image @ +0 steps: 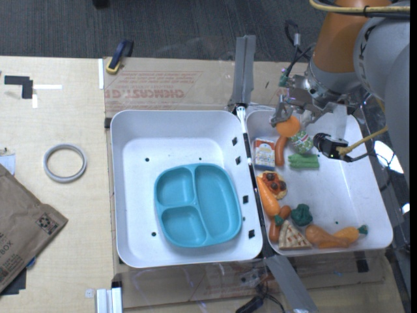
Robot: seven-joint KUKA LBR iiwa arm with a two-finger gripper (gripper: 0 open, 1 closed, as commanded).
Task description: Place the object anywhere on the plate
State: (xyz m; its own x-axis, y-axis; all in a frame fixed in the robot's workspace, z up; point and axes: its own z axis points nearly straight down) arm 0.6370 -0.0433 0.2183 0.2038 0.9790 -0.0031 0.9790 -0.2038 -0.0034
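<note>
A roll of tape (65, 162) lies at the left of the frame, a brown paper bag (23, 230) at the lower left, and a blue-and-yellow clip (119, 55) near the top.

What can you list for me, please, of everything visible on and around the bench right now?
Bins: two, white, side by side; left bin, right bin.
Plate: one, teal, three compartments, in left bin.
Toy foods: several, orange, green, red, clustered in right bin.
Small carton: one, red and white, right bin's upper left.
Tape ring: one, grey, on bench at left.
Clamp: one, blue and yellow, bench's far edge.
Cardboard box: one, brown, lower left.
Arm: one, grey with orange band, upper right.
Gripper: one, over right bin with an orange item at its fingers.
</note>
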